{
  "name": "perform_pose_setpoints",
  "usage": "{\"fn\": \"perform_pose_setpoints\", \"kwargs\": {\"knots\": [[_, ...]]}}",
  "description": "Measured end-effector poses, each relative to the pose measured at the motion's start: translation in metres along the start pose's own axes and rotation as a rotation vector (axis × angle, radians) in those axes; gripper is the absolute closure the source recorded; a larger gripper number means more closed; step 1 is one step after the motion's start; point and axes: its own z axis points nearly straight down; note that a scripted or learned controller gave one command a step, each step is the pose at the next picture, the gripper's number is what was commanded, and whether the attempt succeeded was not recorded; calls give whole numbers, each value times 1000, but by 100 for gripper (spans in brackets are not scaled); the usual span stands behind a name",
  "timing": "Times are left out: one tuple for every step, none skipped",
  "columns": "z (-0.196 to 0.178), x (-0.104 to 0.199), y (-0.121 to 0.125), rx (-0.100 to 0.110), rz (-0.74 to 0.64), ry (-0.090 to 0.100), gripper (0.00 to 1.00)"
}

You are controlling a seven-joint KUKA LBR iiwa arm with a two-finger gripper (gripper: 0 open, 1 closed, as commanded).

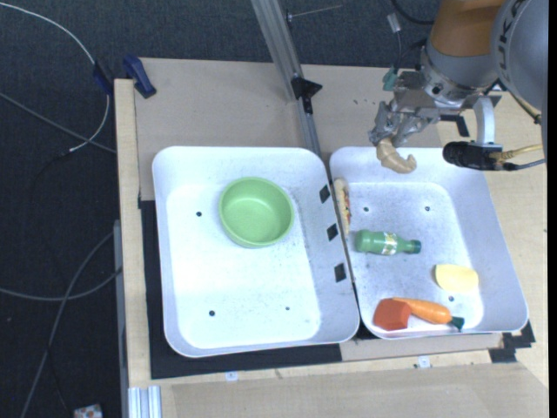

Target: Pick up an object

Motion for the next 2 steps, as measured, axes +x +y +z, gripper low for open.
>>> {"fn": "perform_pose_setpoints", "kwargs": {"knots": [[6,46,-4,2,1,0,100],[-1,104,-19,3,0,0,100]]}}
